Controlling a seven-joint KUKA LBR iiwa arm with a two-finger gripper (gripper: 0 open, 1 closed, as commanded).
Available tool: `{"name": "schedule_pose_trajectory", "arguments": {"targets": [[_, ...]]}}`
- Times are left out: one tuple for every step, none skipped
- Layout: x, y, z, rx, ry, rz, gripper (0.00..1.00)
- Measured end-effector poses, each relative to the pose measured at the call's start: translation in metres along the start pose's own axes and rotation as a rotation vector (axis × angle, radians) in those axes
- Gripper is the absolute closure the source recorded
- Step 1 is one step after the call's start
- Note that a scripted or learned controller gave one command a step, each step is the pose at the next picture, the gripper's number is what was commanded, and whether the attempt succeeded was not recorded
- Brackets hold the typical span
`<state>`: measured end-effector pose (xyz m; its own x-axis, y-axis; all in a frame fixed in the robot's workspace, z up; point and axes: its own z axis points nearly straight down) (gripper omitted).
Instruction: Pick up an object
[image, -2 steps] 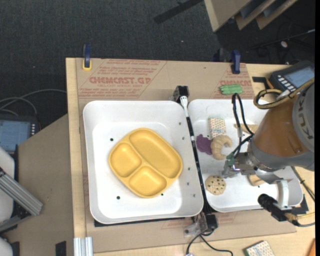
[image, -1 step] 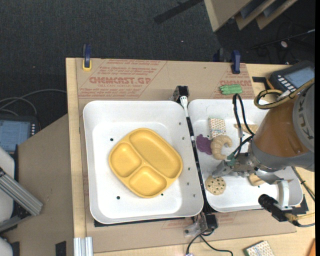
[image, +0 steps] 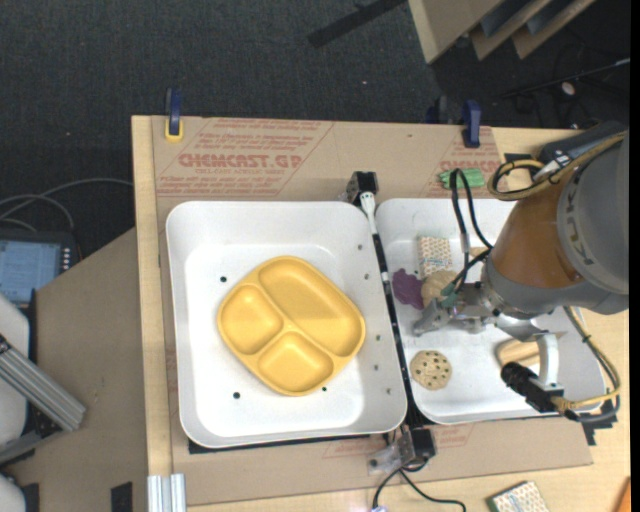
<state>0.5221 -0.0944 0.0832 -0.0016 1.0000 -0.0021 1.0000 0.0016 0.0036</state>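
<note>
My gripper hangs low in the right bin, near its left wall. Just up and left of it lies a small purple object, and a tan lump sits right at the gripper's upper edge. A round chocolate-chip cookie lies below the gripper, apart from it. A pale checkered cracker-like piece rests farther back in the bin. A light tan piece shows under the wrist on the right. Nothing shows held in the gripper.
The left bin holds a yellow three-compartment plate in its middle. The grey and orange arm covers the right bin's far right part. Clamps stand on the bench's back edge.
</note>
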Motion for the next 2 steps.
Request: {"name": "schedule_pose_trajectory", "arguments": {"targets": [[-0.0176,0.0681,-0.0017,-0.003,-0.001,-0.001,0.0],[-0.0169,0.0655,-0.0116,0.0,0.0,0.0,1.0]]}}
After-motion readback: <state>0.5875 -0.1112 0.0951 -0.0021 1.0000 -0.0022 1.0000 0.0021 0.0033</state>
